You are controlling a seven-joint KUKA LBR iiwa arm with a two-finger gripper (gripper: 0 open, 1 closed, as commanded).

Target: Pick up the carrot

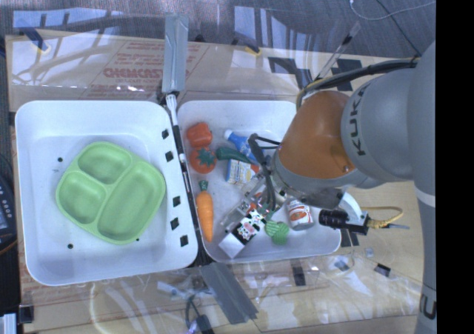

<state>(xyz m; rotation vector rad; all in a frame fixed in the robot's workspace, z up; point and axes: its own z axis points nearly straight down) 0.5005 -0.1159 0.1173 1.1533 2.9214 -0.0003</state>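
Big grey rounded KUKA arm w/ dark "KU" lettering on its casing. Glossy orange band bulges above the wrist. Thin black cables loop off the top; small black cylinder w/ yellow wire sticks out low on the wrist.
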